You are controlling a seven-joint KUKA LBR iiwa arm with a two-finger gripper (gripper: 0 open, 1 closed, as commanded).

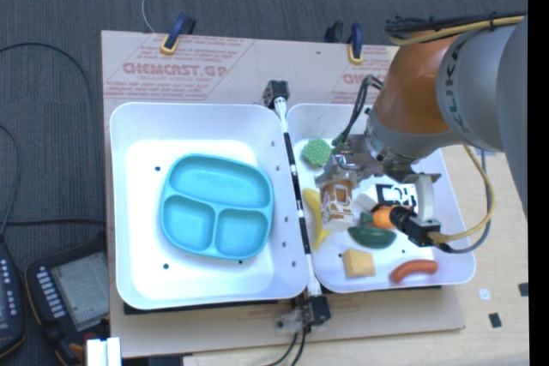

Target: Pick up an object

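Note:
My gripper hangs low over the left half of the right bin, under the grey and orange arm. Just below it lies a brown and white piece, touching or nearly touching the gripper. I cannot tell whether that piece is held. Around it are a green round object, a yellow banana, a dark green item, a small orange item, a tan block and a red sausage. The arm hides the back of this bin.
The left bin holds a blue three-compartment tray. A divider rail runs between the two bins. A black and white part and a black cable sit by the wrist.

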